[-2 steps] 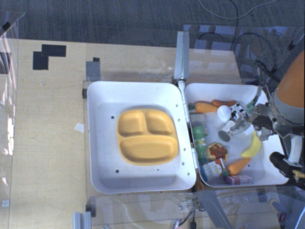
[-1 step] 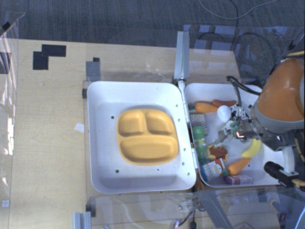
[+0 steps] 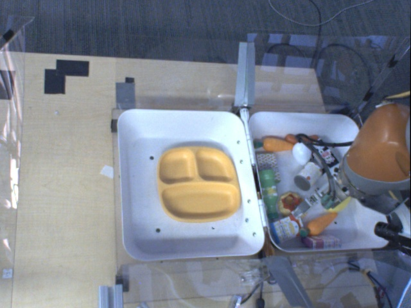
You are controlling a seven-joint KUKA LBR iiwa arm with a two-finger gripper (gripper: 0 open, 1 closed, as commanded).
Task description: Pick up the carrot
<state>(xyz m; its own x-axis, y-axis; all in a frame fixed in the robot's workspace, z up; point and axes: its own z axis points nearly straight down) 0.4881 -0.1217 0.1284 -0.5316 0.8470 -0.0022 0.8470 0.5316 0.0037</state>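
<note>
Two orange carrot-like pieces lie in the right bin [image 3: 359,236]. One carrot [image 3: 278,144] rests near the bin's far left corner. The other carrot [image 3: 321,222] lies near the front, tip pointing up and right. My gripper [image 3: 321,179] hangs low over the middle of this bin, below the orange band [image 3: 385,147] of the arm, tangled visually with black cables and small items. It sits between the two carrots, closer to the front one. No carrot shows in its grasp.
The left bin [image 3: 135,172] holds a yellow three-compartment plate [image 3: 199,183]. Around the gripper lie a white round item [image 3: 300,151], a green piece [image 3: 268,180], a red-labelled packet [image 3: 290,202] and a purple item [image 3: 319,242]. A metal divider [image 3: 244,76] stands behind the bins.
</note>
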